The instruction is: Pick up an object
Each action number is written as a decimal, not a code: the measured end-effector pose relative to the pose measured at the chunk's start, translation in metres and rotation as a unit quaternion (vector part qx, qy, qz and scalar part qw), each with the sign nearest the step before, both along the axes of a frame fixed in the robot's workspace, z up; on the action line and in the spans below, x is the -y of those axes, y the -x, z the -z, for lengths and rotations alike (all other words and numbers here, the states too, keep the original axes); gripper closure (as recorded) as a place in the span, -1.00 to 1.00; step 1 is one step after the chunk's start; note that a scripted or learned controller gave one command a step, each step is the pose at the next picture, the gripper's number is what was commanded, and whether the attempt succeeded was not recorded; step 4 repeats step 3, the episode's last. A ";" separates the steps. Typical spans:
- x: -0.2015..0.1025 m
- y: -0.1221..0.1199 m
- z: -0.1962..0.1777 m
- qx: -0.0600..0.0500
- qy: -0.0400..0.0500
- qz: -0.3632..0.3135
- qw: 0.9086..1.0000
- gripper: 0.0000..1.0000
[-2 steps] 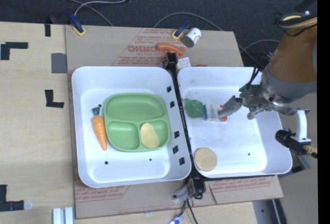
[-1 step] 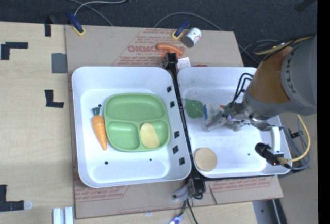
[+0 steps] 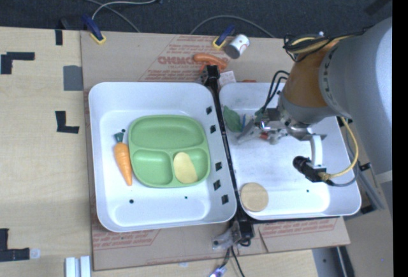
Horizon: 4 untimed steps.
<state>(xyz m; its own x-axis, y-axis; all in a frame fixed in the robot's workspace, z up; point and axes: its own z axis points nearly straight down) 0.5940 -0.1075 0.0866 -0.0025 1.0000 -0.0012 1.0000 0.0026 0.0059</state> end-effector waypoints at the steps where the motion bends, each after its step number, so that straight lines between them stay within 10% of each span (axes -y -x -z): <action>1: -0.011 -0.052 0.001 -0.001 0.000 0.000 1.000 -1.00; 2: 0.012 -0.074 -0.002 -0.003 0.000 0.001 1.000 -1.00; 3: 0.012 -0.074 -0.012 -0.004 0.001 0.000 1.000 1.00; 4: 0.012 -0.074 -0.012 -0.004 0.001 0.000 1.000 1.00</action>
